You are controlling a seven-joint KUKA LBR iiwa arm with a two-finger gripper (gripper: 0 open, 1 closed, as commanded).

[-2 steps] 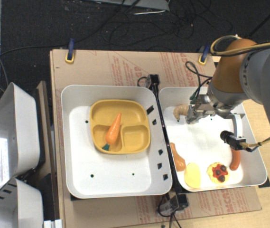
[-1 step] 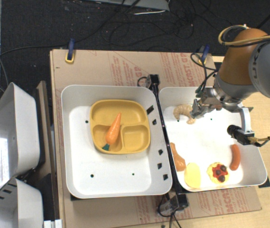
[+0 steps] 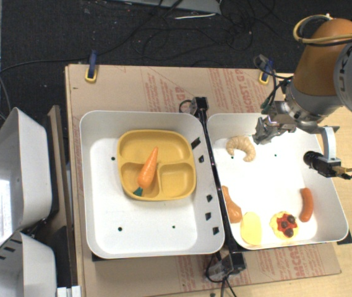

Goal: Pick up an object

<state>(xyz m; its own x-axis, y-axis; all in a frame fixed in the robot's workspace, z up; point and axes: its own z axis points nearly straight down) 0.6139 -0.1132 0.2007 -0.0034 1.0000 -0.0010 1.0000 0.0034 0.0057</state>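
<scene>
Nearest you, along the near edge of the right bin [image 3: 333,224], you have a row of toy foods: a pale yellow oval piece [image 3: 251,228], a small pizza-like round with red and dark toppings [image 3: 285,224] just to its right, and an orange chicken-drumstick shape [image 3: 231,206] lying against the bin's left wall. A little farther back on the right side lies a reddish sausage [image 3: 306,204], well apart from the drumstick.

In the left bin [image 3: 95,184] you will see a yellow divided plate [image 3: 179,181] sitting toward the far half, and a toy carrot [image 3: 148,168] lies tilted across its left compartments (orange tip pointing far, green end near).

Farther back in the right bin, a beige croissant [image 3: 242,147] rests near the far left corner, curled with its ends pointing near. The gripper [image 3: 265,132] hangs just to the right of the croissant, close beside it; you cannot tell from this view whether it is spread or closed, and nothing can be seen held in it. Behind it the grey arm [image 3: 349,73] with its orange band [image 3: 324,54] comes in from the right.

Both bins rest on a cardboard sheet [image 3: 151,85], clipped at its far edge by two yellow clamps [image 3: 91,73].
</scene>
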